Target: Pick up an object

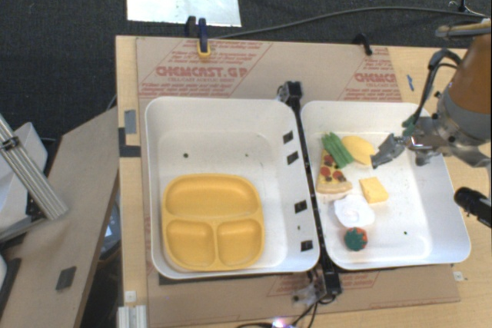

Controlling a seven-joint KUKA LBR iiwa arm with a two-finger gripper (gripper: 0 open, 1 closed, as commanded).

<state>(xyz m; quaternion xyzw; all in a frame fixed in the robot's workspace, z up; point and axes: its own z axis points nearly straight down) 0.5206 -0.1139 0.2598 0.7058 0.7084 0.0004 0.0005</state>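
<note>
Your nearest candidate is the yellow lemon-shaped piece (358,145) in the right bin (446,242), lying near that bin's far left corner with its long axis running roughly left to right, touching or just beside the green stalk (336,148). From there the other pieces trail toward you: the pizza slice (333,174), the cheese block (374,190), a white disc (353,211) and a green-and-red ball (354,239). The end effector (387,150) sits just to the right of the lemon piece, its dark tip pointing left toward it and a little nearer you, so the coming move is a short reach leftward and probably down. Height above the bin floor is hard to read from this slant. Whether the fingers are apart or together you cannot tell here; nothing visibly sits between them. The left bin (223,119) holds just a yellow tray (214,221), well apart from the arm.
</note>
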